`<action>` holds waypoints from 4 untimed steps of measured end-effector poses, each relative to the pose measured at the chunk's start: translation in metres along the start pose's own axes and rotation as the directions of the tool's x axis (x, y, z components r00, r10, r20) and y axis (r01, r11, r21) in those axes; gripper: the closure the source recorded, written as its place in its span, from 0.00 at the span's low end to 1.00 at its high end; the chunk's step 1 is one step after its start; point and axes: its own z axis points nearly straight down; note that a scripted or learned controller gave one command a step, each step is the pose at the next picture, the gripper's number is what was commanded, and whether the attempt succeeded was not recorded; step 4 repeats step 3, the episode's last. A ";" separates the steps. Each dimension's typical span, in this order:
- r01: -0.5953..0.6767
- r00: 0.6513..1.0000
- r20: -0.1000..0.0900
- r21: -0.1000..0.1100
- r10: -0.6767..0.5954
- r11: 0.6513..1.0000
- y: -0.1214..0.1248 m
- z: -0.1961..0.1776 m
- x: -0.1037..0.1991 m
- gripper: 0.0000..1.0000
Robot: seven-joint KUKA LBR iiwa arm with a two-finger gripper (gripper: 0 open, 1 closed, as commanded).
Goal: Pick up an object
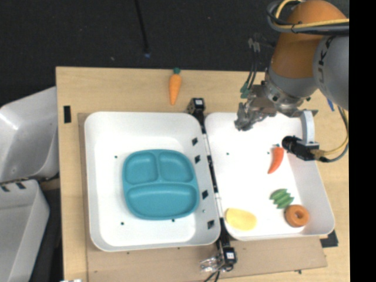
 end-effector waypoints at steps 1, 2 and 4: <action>0.001 1.000 -0.001 -0.001 -0.001 1.000 -0.024 -0.006 0.045 1.00; 0.000 1.000 0.000 0.001 0.000 1.000 -0.041 0.005 0.097 1.00; 0.001 1.000 -0.001 0.000 -0.001 1.000 -0.072 0.003 0.139 1.00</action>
